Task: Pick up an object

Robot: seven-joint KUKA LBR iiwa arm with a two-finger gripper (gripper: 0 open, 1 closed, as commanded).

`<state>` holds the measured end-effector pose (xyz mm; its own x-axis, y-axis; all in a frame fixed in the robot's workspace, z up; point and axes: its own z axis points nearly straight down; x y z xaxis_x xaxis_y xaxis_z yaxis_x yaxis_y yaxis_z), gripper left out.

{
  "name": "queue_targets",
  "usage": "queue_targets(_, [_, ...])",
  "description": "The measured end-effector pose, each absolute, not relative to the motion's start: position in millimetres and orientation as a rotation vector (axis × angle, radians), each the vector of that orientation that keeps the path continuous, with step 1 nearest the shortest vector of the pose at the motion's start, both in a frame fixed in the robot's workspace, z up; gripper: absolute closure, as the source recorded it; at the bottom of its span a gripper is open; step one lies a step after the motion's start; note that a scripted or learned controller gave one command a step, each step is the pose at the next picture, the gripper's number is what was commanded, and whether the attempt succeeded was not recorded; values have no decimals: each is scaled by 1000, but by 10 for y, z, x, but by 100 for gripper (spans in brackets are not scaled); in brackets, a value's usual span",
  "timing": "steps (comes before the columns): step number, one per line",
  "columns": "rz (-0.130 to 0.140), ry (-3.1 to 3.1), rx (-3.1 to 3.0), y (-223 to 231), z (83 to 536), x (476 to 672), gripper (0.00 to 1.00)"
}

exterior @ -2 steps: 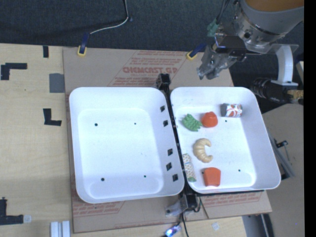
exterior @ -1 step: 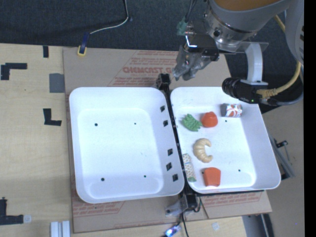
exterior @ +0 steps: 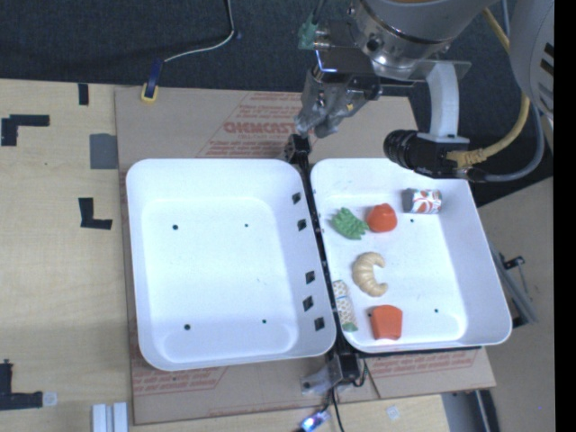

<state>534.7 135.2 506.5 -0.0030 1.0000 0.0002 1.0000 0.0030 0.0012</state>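
Evenly and brightly lit from above, with soft glare washing out the floor of the left bin [exterior: 211,259] and the right bin [exterior: 450,277]. Faint, short shadows only, close under the bin walls and rims. Slightly soft overall, blurriest on the arm [exterior: 423,7] at the top edge.

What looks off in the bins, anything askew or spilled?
Nothing spilled or damaged. One oddity: the small patterned cylinder lies on the right white bin's sloped left wall by the divider, not flat on the floor like the tan croissant beside it.
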Motion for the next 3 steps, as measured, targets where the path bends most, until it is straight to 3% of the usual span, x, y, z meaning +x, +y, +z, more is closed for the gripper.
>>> queue_targets(1, [-19, 2222, 2230, 953, 3888, 5106, 100])
queue_targets(2, [-11, 2227, 2222, 1172, 3390, 4817, 100])
queue_targets(3, [9, 2224, 2214, 1365, 4574, 4839, 100])
